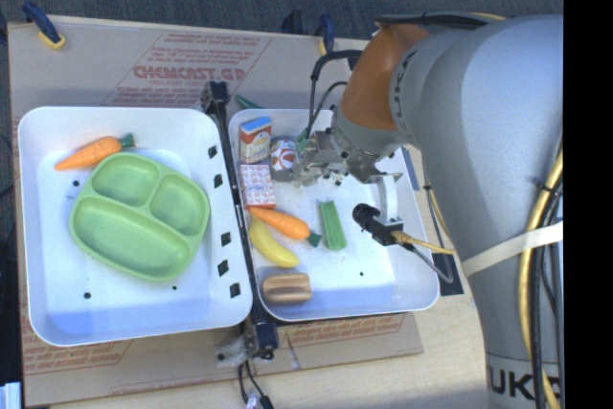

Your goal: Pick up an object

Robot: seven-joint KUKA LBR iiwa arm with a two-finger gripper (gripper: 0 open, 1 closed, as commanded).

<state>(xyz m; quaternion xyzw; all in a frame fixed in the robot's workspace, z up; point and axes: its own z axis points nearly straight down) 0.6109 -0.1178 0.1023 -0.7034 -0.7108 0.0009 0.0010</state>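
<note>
Red print reading "CHEMCAST GP" marks the cardboard (182,62) under the bins at upper left. The gripper (311,163) sits low in the right bin (412,287), upper middle, beside a small can (283,158); I cannot tell its state. A carrot (280,222), banana (271,244) and green stick (332,225) lie below.

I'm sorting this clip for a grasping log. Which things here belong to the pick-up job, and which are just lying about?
In the job:
pincer
can beside it
right bin
its carrot, banana, bun, green stick, two small boxes

Lying about:
left bin
green plate
second carrot
blue clamps
</note>
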